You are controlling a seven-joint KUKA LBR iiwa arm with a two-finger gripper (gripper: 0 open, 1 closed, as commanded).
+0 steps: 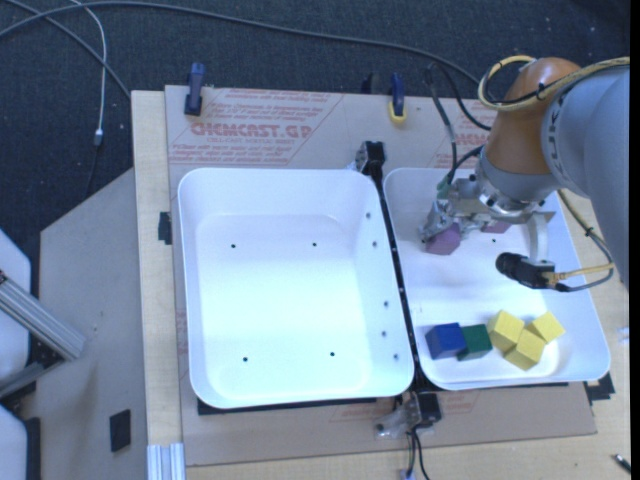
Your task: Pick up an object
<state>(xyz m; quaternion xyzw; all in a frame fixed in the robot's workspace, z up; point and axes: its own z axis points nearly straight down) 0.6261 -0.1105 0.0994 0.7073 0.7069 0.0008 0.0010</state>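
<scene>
Gripper opening: cannot be told, because the wrist and arm cover the tool from above. A purple block shows at the gripper's tip, in the far-left part of the right bin. It is partly hidden by the tool. Whether it is gripped, merely touched, or resting on the right bin's floor cannot be made out. The arm is cut off at the view's right edge, and its orange band stands over the right bin's far rim. Along the right bin's near wall lie a blue block and a green block, touching each other. Just to their right are three yellow blocks, bunched together. The left bin sits just beside the right bin, with their rims meeting. Both bins rest on a pale board with faint red print, which reaches out past the right bin's far rim. Two clamps hold the board's far edge. Dark carpet with loose cables lies beyond the board.
</scene>
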